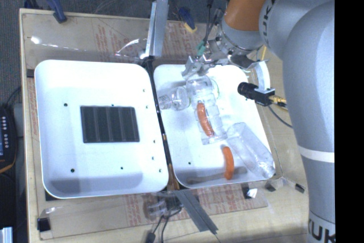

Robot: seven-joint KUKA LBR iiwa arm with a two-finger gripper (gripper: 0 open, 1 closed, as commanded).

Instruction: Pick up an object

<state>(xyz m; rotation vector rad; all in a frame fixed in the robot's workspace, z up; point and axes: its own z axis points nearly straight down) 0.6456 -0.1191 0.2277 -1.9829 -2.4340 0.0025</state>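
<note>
hovering gripper [196, 65] above clear bottle [206, 101] in right bin [187, 171].

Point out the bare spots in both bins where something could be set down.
Left bin: bare white floor all around the dark ribbed panel. Right bin: crowded with clear plastic items and orange pieces; a free strip at its near-left corner.

Clear bottles [250, 148], orange sausages [205, 118], right bin [176, 168].

White letters "KU", start of a brand name cut off by the frame edge, on the grey arm [318, 229] at lower right, faint red print on the bench [108, 37] around the bins, too blurred to read
</note>
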